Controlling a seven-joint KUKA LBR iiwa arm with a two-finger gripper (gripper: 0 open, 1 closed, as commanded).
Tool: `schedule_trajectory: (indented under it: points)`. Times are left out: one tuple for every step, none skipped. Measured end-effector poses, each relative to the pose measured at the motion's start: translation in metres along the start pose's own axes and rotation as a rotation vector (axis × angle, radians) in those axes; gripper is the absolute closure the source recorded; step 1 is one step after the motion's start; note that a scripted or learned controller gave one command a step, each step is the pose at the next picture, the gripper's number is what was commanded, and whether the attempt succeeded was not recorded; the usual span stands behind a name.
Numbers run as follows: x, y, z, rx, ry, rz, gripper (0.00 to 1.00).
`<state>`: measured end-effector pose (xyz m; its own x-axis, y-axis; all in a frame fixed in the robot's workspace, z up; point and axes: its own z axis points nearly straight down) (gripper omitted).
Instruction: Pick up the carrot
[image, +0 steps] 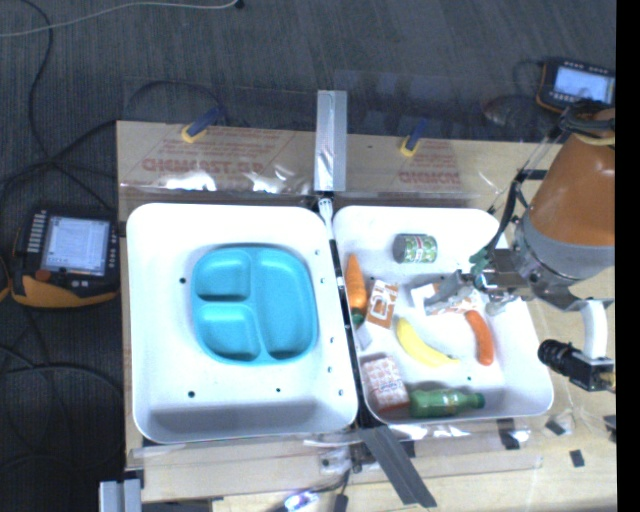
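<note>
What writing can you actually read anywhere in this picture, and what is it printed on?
Red lettering on the clear plastic sheet behind the two bins: blurred, unreadable.
Label on the small green can: too small.
Orange and white packet: print too blurred.
Lit screens of the handheld pendants, left and top right: unreadable.

I see the tray (250, 303) in the left bin (160, 400); in the right bin (520, 385), carrot (355, 284) far left, can (415, 248) behind, banana (424, 344) mid, bottle (445, 402) in front.
</note>
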<state>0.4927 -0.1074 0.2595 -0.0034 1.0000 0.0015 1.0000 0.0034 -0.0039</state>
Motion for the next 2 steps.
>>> schedule_trajectory:
  points:
    - [-0.051,0.045,0.000,0.000,-0.003,0.498,0.00]
    - [-0.089,-0.010,0.047,0.002,-0.001,0.497,0.00]
